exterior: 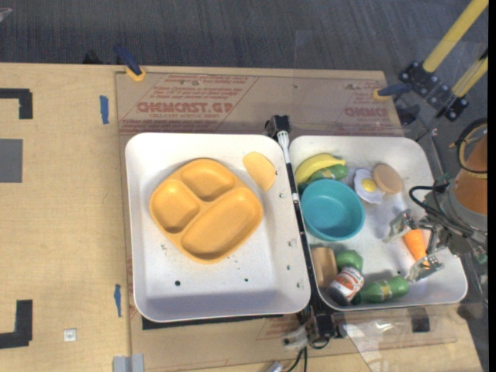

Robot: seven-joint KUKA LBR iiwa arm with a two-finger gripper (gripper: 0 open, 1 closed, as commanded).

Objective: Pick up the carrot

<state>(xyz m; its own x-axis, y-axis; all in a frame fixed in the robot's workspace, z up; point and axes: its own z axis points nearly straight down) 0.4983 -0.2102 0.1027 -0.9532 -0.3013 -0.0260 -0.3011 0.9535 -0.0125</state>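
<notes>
The carrot, a short orange toy with its tip pointing down, lies near the right side of the right bin. My gripper hangs over it from the right, below the arm's orange band. One metal finger stands up-left of the carrot and the other finger down-right of it. The fingers are spread wide with the carrot between them, so the gripper is open.
The right bin also holds a teal bowl, a banana, a fried egg toy, a brown round piece, a can and green vegetables. The left bin holds an orange divided plate and a yellow piece.
</notes>
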